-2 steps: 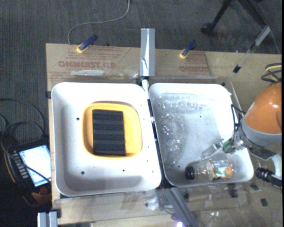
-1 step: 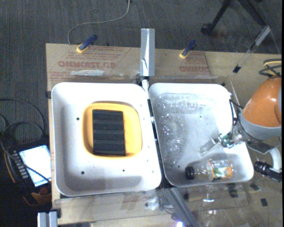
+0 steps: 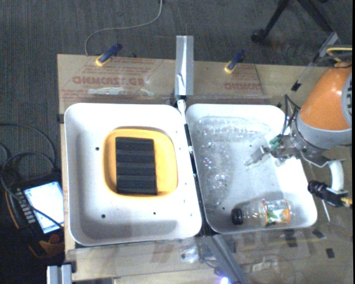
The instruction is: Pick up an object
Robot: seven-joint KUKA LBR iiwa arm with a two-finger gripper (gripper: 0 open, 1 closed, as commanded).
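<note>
Bottle [image 3: 261, 212] lying on side in right bin [image 3: 302, 215], near front wall; gripper [image 3: 261, 154] above it, slightly open, empty; round bottle may roll off fingers

Grey carpet floor [image 3: 47, 16] surrounds the bench; chair base [image 3: 296, 5] behind.

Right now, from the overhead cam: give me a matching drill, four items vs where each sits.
Items:
1. yellow tray with black insert
2. drink bottle
3. clear plastic wrapper
4. gripper

Places:
A. near edge of right bin, lying on its side
B. middle of left bin
C. over right bin's right part
D. far-left part of right bin

Pairs: 1-B, 2-A, 3-D, 4-C
</note>
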